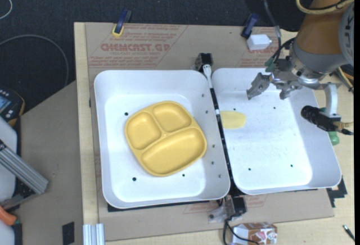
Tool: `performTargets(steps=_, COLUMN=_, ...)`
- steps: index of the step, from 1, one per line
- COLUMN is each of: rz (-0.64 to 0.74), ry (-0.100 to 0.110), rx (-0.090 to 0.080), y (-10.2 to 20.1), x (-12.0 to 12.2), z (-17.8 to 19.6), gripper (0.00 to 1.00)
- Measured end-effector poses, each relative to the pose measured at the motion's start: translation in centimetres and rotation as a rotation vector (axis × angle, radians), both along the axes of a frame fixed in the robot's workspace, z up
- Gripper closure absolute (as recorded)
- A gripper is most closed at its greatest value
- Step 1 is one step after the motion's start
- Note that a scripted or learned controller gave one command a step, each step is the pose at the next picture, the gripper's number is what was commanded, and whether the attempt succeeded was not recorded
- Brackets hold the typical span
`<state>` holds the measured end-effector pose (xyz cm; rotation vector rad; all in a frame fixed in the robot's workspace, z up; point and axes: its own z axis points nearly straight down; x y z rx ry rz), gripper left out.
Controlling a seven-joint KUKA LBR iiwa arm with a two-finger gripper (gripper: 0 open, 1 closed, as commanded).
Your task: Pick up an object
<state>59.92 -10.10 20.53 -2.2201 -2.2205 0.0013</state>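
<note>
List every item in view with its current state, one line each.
hand: open, holding nothing, raised above the right bin's far end.
yellow divided tray: lying flat, upright, in the left bin.
pale yellow piece: lying flat by the right bin's left wall.

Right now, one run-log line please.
end effector: open, holding nothing, above right bin | small yellow piece: right bin | yellow divided plate: left bin
</note>
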Motion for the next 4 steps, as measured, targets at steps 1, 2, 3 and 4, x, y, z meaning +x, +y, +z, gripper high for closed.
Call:
performTargets(steps=1, rz=-0.003, ry=0.009, rx=0.002, y=-0.8, x=-4.9, z=-9.2, gripper=0.0)
performTargets(steps=2, rz=0.005, ry=-0.015, rx=0.0, y=3.1, x=-10.0, z=6.8, gripper=0.0)
performTargets(steps=3, rz=0.012, ry=-0.021, rx=0.003, y=11.8, x=-11.9, z=22.0, gripper=0.0)
performTargets(steps=4, rz=0.002, ry=-0.007, rx=-0.002, y=11.3, x=-11.9, z=22.1, gripper=1.0)
